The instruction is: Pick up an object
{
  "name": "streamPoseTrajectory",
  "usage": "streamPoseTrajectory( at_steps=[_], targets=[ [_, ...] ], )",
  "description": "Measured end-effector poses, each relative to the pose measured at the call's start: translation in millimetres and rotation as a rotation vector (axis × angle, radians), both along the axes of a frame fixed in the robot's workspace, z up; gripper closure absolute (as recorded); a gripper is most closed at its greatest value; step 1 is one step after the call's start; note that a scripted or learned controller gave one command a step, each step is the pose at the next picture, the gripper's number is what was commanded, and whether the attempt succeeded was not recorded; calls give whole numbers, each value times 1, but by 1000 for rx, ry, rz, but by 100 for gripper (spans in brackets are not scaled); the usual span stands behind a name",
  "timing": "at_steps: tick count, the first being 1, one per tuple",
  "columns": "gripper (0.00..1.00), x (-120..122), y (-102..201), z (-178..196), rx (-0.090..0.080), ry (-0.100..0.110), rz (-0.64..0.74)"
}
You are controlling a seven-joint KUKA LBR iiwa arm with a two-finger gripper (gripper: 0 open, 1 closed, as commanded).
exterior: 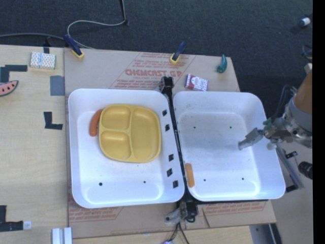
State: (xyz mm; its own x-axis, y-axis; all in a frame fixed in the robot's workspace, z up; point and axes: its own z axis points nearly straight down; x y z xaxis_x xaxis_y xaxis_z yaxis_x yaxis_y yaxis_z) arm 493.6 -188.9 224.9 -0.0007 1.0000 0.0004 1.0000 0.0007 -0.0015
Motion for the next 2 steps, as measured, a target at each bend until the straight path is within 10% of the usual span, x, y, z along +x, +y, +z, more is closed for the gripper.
streamPoseTrajectory(
  at_steps=[2],
  targets=[
    [0, 26, 90, -120, 1, 1, 1]
  ],
)
